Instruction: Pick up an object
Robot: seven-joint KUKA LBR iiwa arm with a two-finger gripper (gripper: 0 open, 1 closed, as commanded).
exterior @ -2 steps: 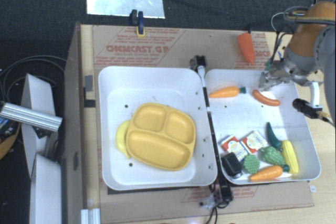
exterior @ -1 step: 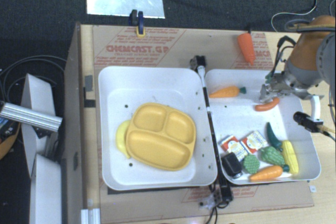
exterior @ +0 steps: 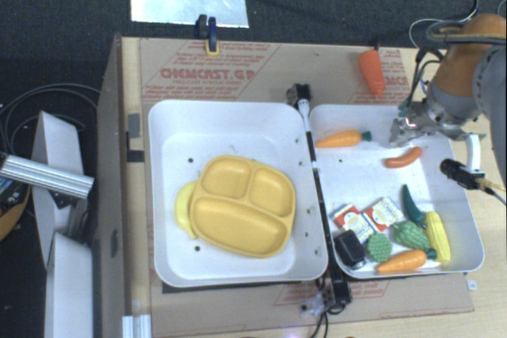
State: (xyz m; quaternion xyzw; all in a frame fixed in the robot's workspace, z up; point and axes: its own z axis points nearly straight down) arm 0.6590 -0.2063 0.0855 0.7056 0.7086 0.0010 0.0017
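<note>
Two shallow white bins sit side by side on the surface, and as far as you can judge, the pick is not yet made. The left bin (exterior: 170, 170), in the centre of the frame, holds a yellow compartment tray (exterior: 242, 206) lying over a flatter yellow piece. The right bin (exterior: 459, 202) carries the candidates: an orange carrot (exterior: 341, 140) at its upper left, a small orange-red sausage (exterior: 402, 159) right of that, and a crowded cluster along its lower edge with two red-and-white packets (exterior: 368, 218), a black block (exterior: 349, 248), green toy vegetables (exterior: 400, 237), a corn cob (exterior: 438, 236) and a second carrot (exterior: 402, 261). Another orange piece (exterior: 371, 72) lies outside the bins on the cardboard at the upper right. The arm enters at the upper right of the frame, and its end effector (exterior: 408, 127) hangs over the upper part of the right bin, just above the sausage, which looks like the nearest target. You cannot tell how far the end effector is parted or whether it touches anything; it is small, metallic and blurred against the white bin. Nothing visibly hangs from it, so descent, closing and lifting all appear to remain. The arm's body is cut off by the frame's right edge, and the cluster's items overlap, hiding their outlines.
</note>
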